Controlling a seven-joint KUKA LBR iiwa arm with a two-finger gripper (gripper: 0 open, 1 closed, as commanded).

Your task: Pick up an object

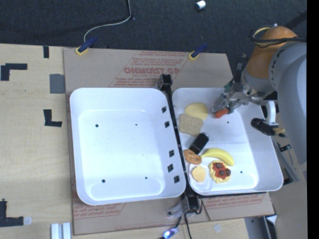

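In the right bin [251,156] lie a pale yellow rounded piece [197,109], a tan bread slice [190,124], a black block [199,143], a banana [220,156], an orange-brown round piece [192,157], a pale yellow disc [199,174] and a red-topped pastry [220,172]. My gripper [222,106] reaches in from the right and sits low over the bin's far part. A small red-orange piece [221,113] lies right at its tip, touching or nearly so. Whether that piece is gripped is hidden by the gripper's body.
The left bin [119,143] stands beside the right one, with a black clip rail [172,133] between them. Both rest on a cardboard sheet [144,71]. The grey arm with its orange band [266,49] covers the bench's right side.
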